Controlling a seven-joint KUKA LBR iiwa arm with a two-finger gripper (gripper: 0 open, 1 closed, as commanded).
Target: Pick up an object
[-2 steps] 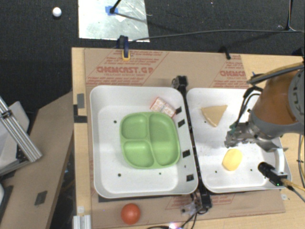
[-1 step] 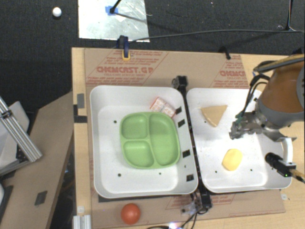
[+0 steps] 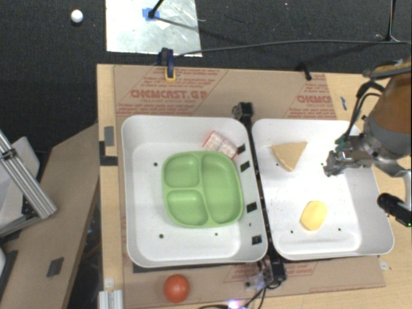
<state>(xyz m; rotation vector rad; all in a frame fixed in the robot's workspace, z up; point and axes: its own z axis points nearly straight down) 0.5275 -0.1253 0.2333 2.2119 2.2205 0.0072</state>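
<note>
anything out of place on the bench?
Two things lie outside the bins: an orange-red ball on the board below the left bin, and a small white ball on the dark surface, far upper left. Nothing looks spilled or damaged.

Left bin: holds the divided tray at its centre; a small packet lies at the tray's 1 o'clock, touching its rim.
Right bin: at the left bin's 3 o'clock, their walls touching; wedge toward 11 o'clock of its floor, rounded lump at the wedge's 5 o'clock, well apart.
Gripper: at the wedge's 3 o'clock, over the right bin's floor.
Ball: on the bench at the left bin's 6 o'clock, outside its wall.
</note>
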